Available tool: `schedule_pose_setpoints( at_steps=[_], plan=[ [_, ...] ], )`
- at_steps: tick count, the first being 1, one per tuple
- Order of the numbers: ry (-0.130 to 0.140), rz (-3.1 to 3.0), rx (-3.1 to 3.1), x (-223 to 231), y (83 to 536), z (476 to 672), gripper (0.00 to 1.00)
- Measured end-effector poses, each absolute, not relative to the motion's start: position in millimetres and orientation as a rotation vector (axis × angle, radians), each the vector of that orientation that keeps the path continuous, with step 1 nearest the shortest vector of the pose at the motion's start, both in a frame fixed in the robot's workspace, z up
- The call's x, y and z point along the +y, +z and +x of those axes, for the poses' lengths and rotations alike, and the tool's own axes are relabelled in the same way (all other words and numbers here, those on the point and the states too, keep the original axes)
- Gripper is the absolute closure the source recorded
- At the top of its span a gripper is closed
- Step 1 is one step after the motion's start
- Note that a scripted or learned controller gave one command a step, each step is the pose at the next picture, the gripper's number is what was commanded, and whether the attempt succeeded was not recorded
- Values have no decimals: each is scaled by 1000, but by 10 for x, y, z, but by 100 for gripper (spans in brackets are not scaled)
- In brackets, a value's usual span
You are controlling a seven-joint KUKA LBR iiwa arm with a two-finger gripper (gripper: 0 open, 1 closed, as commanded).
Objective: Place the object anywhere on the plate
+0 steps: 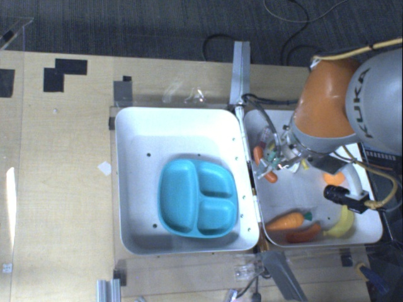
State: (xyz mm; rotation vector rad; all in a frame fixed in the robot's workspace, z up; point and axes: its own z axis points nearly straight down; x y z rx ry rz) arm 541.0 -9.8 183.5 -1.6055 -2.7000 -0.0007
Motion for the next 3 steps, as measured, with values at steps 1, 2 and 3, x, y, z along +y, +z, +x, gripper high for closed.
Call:
schedule_pose_setpoints(
  at_steps=[1, 2, 3],
  plan=[
    [-2, -1454, -2786, -153, 1834, 5360, 100],
    [-2, -1256, -2881, 817, 1832, 5486, 100],
    [-2, -1257, -2880, 814, 1833, 5487, 0]
  ],
)
